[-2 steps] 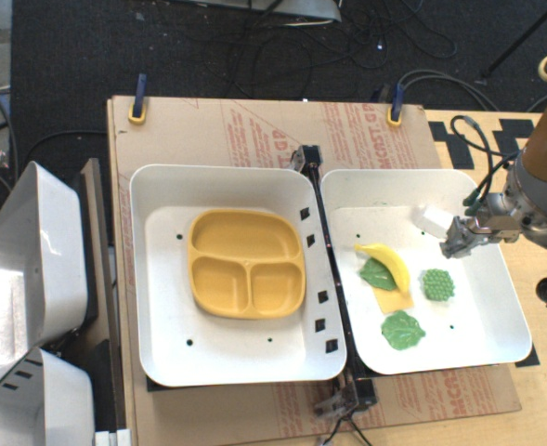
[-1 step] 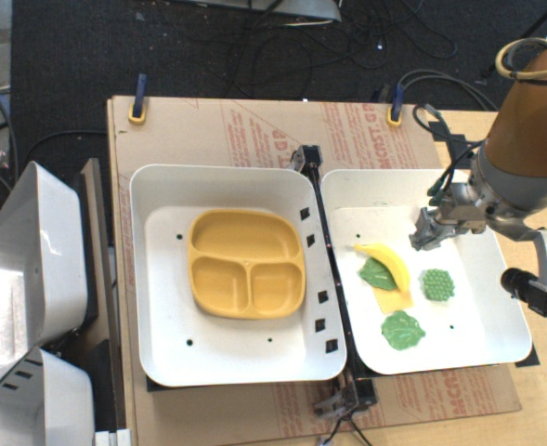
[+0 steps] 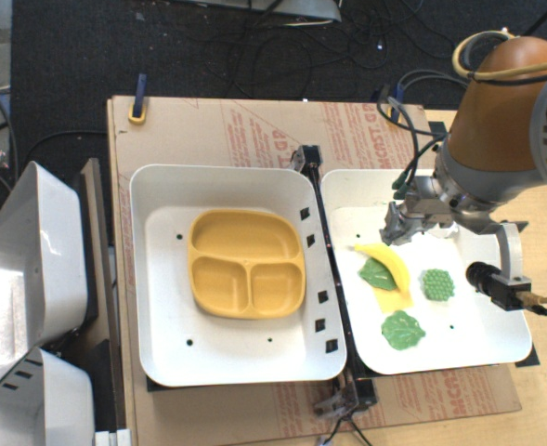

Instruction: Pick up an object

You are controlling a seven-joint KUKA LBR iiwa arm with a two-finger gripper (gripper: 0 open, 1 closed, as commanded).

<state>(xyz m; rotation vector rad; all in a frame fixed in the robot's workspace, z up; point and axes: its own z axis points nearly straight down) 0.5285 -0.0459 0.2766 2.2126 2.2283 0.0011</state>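
– Looking down from the fixed camera, what lies in the left bin (image 3: 152, 277)?

– One yellow tray (image 3: 247, 263) with three compartments. It sits flat near the middle of the bin floor, apart from all four walls.

– And the right bin (image 3: 477, 333)?

– Four small things, all in its left half. A yellow banana (image 3: 396, 268) lies at a slant, with its upper tip toward the wall between the bins. A dark green leaf-shaped piece (image 3: 375, 273) rests against the banana's left side, touching it. A round knobbly green piece (image 3: 437, 284) sits just to the banana's right, apart from it. A crinkled green piece (image 3: 402, 330) lies nearer the front wall, below the banana and clear of it.

– Where is the gripper (image 3: 398, 229)?

– Over the right bin, pointing down, close above the banana's upper tip. The grey arm (image 3: 505, 110) with its orange band comes in from the right, over the bin's back corner.

– Is the gripper clenched or released?

– I cannot tell; the wrist hides too much from this angle. All four things lie on the bin floor.

– What do the bins stand on?

– A brown cardboard sheet (image 3: 254, 128) that covers the bench, with the two bins touching along their inner walls.
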